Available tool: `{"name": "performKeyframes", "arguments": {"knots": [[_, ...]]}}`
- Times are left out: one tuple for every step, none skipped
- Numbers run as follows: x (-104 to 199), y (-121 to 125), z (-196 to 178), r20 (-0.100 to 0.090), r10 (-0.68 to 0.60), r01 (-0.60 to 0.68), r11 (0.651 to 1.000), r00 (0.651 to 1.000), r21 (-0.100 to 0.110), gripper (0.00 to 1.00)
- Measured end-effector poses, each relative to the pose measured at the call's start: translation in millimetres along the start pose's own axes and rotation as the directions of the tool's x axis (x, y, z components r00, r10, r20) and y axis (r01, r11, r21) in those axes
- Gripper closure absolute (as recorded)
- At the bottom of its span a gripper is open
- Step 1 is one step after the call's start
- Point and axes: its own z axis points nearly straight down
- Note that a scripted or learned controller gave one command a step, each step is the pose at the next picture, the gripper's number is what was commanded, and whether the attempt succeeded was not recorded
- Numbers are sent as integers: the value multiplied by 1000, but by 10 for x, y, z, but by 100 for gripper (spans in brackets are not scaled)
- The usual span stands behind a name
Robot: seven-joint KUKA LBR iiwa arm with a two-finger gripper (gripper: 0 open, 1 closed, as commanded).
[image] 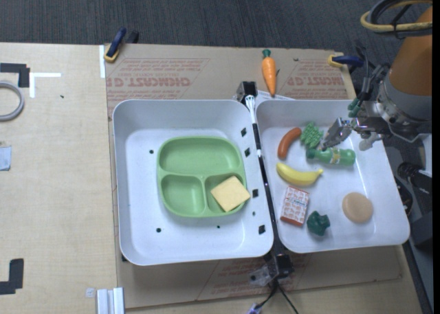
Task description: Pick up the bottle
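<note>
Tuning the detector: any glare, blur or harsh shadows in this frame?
Camera view: even, diffuse light, only soft shadows under the white bins; no strong glare; green tray, banana and bottle read clearly; the gripper looks small and slightly soft, so finger detail is hard to resolve.

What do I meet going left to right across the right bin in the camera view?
Sausage → banana → green bottle → round bun. The gripper sits just above the bottle. I left out the small box, the dark green piece and the leafy green toy, since they overlap others in left-right position.
</note>
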Motion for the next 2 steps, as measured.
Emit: {"name": "performKeyframes", "arguments": {"knots": [[-4,3,-92,1,1,-1,1000,1000,0,100],[-616,-470,488,0,-17,17,1000,1000,-1,100]]}}
